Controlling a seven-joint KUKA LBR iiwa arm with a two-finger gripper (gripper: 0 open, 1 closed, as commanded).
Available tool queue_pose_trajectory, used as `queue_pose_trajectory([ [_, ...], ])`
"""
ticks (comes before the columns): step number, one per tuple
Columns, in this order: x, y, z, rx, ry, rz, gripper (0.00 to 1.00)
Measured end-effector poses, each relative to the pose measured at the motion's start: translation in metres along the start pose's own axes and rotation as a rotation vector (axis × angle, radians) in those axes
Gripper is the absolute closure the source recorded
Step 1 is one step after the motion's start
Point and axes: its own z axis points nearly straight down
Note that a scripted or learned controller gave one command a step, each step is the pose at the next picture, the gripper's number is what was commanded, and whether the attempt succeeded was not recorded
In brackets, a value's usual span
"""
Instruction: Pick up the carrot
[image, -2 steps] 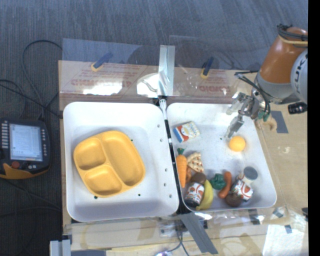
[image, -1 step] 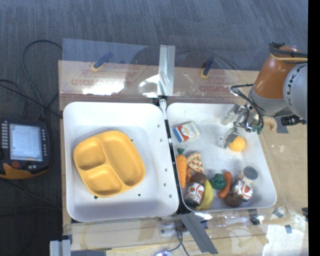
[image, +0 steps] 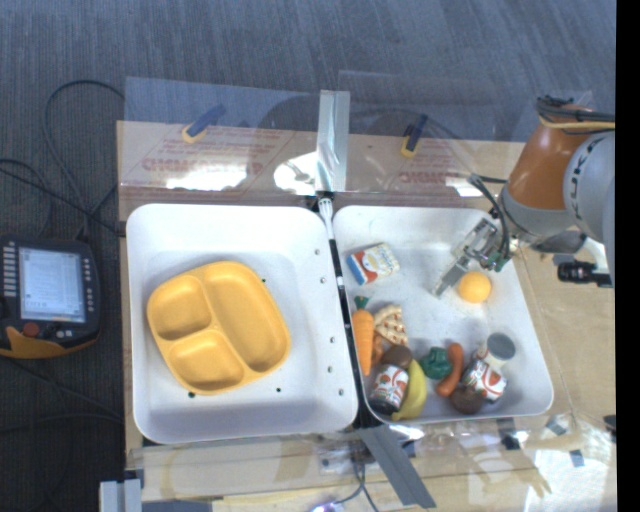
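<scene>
Right bin (image: 530, 350): carrot (image: 363, 338) well left of hand (image: 462, 268).

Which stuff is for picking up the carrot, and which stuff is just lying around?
For the job:
carrot
gripper

Just lying around:
yellow tray
small carton
orange ball
banana
waffle
cans

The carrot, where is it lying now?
The carrot lies in the right bin, against its left wall beside the divider, with the waffle just to its right.
</scene>
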Motion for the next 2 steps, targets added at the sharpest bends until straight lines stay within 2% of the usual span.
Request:
queue_pose_trajectory([
  [1,-0.018,0.007,-0.001,0.012,0.008,-0.342,0.00],
  [2,-0.001,-0.001,0.000,0.000,-0.001,-0.101,0.00],
])
